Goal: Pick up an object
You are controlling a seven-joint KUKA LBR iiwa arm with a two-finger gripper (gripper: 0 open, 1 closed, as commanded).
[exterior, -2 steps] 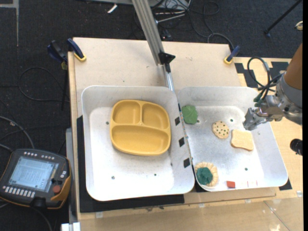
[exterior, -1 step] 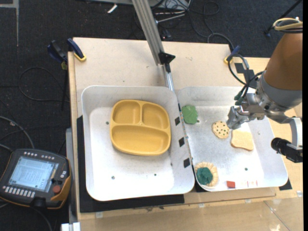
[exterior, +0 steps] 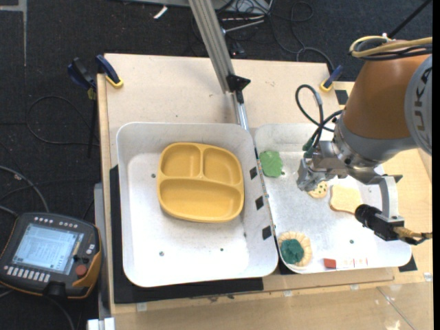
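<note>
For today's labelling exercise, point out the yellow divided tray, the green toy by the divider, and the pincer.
Yellow divided tray (exterior: 201, 183): camera view, on its middle ridge.
Green toy (exterior: 271, 163): camera view, on its top face.
Pincer (exterior: 313, 182): camera view, at its tip, above the spotted toy (exterior: 318, 191).

Grey arm (exterior: 385, 108) (orange band above wrist) reaching from right, pincer (exterior: 313, 177) pointing down.

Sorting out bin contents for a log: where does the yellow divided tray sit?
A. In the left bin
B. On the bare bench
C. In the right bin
A: the yellow divided tray lies inside the left bin, away from the hand over the right bin.
</note>
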